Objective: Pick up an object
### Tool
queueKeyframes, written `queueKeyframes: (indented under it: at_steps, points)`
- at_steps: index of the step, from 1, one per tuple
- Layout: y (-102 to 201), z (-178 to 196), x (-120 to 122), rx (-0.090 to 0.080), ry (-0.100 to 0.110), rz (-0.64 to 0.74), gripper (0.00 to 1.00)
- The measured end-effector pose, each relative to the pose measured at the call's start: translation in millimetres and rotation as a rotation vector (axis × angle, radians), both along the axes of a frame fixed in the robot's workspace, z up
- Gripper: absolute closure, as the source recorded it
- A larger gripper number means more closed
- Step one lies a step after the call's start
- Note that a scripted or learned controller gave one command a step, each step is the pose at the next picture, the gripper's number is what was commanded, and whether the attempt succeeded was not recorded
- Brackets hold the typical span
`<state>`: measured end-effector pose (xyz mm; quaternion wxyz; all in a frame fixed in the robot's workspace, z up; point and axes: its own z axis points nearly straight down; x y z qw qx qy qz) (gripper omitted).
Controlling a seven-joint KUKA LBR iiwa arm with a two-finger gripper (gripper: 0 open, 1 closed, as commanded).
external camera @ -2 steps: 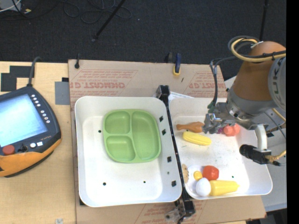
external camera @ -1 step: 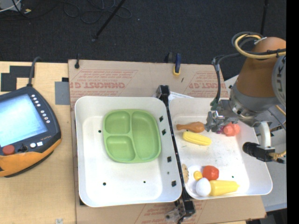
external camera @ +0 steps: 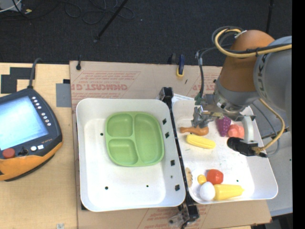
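Observation:
My gripper hangs low over the back of the right bin, just above an orange carrot-like toy. The carrot lies on the bin floor, and I cannot tell whether the gripper touches it. A yellow corn-like piece lies just in front of the carrot. Purple grapes and a pink piece sit to the gripper's right, partly under the arm. At the bin's front are a red tomato, a white egg and a yellow piece.
The left bin holds a green divided plate. A black divider rail runs between the bins. A teach pendant lies at the far left. A black cable end hangs over the right bin.

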<state>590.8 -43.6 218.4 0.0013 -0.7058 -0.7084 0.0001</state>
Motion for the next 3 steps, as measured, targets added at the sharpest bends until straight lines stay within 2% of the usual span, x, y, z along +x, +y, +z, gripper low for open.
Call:
queueKeyframes:
  at_steps: [1, 2, 3]
  points:
    - [7, 18, 23, -0.001, -0.002, -0.003, 1.0]
    - [21, 12, 16, -0.001, 0.003, -0.003, 1.0]
    - [9, 1, 24, -0.002, 0.002, -0.004, 1.0]
